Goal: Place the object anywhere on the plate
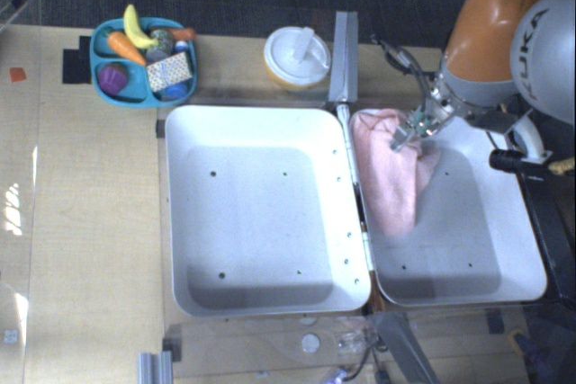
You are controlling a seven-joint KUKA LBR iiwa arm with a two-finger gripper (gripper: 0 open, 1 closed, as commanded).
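A pink cloth lies in the right bin, along its left wall, bunched up at its upper end. My gripper sits at that upper end, its fingers pinched together on a fold of the fabric. The blue compartment plate stands on the bench at the far left, beyond the left bin, and holds toy food: a banana, a carrot, a purple piece and a speckled block. The plate is far from the gripper.
The left bin lies between the cloth and the plate. A white lidded tub stands behind the bins near the metal divider post. The arm's orange and grey body fills the upper right.
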